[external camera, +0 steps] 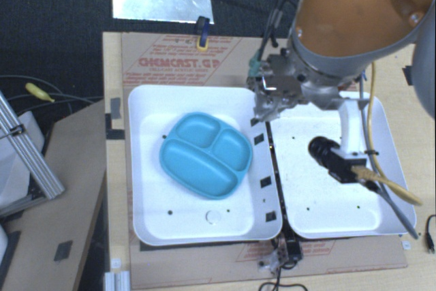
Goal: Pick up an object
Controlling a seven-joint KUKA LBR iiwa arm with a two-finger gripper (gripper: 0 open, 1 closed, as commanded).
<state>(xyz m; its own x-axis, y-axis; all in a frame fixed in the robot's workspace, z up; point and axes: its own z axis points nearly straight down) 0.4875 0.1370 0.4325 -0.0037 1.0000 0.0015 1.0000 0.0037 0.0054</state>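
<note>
Camera view. One blue plate (204,153), three compartments, flat in the middle of the left bin (150,215). One claw (266,108), above the left bin's far right corner, apart from the plate; open or closed cannot be told.

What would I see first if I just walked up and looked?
The bright blue plate with three sections lies in the middle of the left bin. Next comes the big grey and orange arm at the upper right, its end effector over the strip where the two bins meet.
</note>
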